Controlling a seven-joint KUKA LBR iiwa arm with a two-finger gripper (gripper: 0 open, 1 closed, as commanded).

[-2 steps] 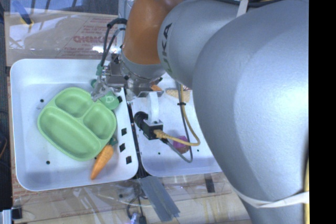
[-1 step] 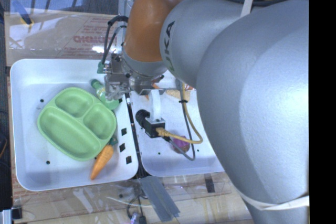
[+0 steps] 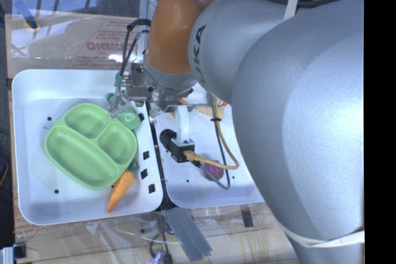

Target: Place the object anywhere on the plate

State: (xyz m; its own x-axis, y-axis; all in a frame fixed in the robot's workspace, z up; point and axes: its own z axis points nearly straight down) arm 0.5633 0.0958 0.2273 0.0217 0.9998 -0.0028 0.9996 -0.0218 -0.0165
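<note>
Grey arm (image 3: pixel 297 102) bends leftward over plate (image 3: pixel 91 144); whether jaws (image 3: pixel 127 109) grip anything is unclear.

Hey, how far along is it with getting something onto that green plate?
Nothing looks finished: the green plate in the left bin carries no object in its compartments. In hand, the gripper hovers at the plate's upper right edge beside a small green object; whether it grips it is unclear. The carrot lies off the plate. Placement remains.
</note>
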